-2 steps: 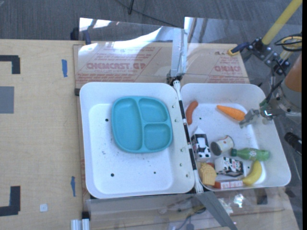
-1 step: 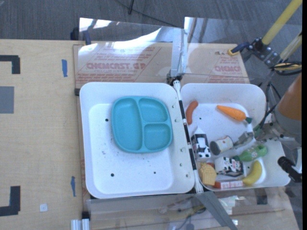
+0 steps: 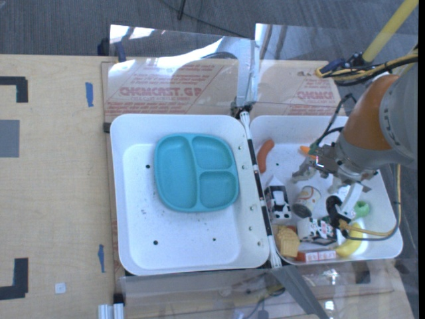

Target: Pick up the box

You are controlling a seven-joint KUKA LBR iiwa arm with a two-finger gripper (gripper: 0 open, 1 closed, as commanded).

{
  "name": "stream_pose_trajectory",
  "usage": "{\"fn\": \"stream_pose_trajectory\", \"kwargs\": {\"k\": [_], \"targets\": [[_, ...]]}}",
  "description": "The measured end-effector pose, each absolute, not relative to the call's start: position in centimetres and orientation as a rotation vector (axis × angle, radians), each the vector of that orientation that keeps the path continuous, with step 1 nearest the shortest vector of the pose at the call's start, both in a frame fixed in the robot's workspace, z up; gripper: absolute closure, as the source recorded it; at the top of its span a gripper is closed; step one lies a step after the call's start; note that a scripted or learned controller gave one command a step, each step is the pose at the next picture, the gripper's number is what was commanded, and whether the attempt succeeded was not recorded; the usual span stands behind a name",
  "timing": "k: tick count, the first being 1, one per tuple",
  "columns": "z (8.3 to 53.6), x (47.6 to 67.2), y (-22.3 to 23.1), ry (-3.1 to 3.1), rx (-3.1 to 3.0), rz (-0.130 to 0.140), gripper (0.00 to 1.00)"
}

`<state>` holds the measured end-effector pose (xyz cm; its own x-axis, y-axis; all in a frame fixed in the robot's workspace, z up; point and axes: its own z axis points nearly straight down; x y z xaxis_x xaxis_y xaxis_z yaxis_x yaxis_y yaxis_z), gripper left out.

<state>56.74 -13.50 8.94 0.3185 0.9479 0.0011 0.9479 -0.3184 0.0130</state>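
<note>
Camera view: end effector (image 3: 311, 172) over right bin (image 3: 284, 133), box (image 3: 321, 230) seemingly near.

The floor (image 3: 60, 12) is grey, and a black cable (image 3: 180, 8) lies on it. The bench (image 3: 53, 198) is pale wood with bits of blue tape (image 3: 89, 94) and black marks (image 3: 21, 90) on it.

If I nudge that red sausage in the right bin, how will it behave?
The sausage looks rounded and smooth, so it would probably roll sideways rather than slide. It lies close to the bin wall, so a push that way would likely pin it there. Probably light, given its small size.
</note>
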Motion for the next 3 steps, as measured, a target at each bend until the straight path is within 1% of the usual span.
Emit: {"fn": "stream_pose_trajectory", "kwargs": {"k": [1,2,3], "targets": [[9.0,50.9,-11.7,1.482,2.76,0.019,0.0],[8.8,60.9,-13.8,0.848,3.022,0.006,0.0],[10.5,49.3,-15.3,0.915,3.006,0.003,0.0]]}}
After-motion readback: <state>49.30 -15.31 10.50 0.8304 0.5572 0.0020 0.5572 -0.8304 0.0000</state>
